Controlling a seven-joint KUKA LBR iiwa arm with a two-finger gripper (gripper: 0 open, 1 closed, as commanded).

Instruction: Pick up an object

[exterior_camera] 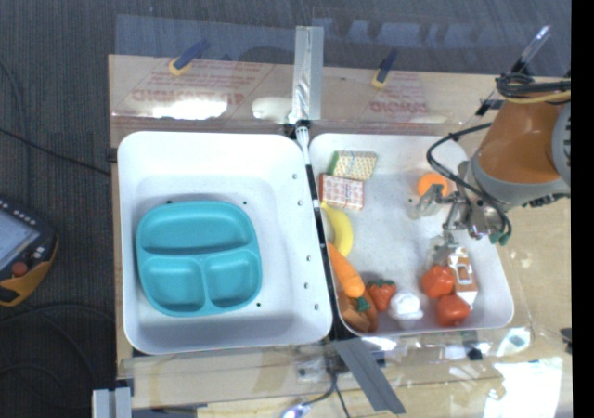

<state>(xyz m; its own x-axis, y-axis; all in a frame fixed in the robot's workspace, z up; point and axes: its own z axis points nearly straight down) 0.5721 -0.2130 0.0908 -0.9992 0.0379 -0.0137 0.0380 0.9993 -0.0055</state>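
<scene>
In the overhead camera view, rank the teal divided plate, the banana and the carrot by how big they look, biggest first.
1. teal divided plate, by far the largest.
2 and 3. carrot and banana: they look about alike in length, so I won't rank them.

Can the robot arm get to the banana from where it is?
Probably yes. The banana lies by the left wall of the right bin, with bare bin floor between it and the gripper. A small box sits just above it and a carrot below, so the space is tight.
</scene>
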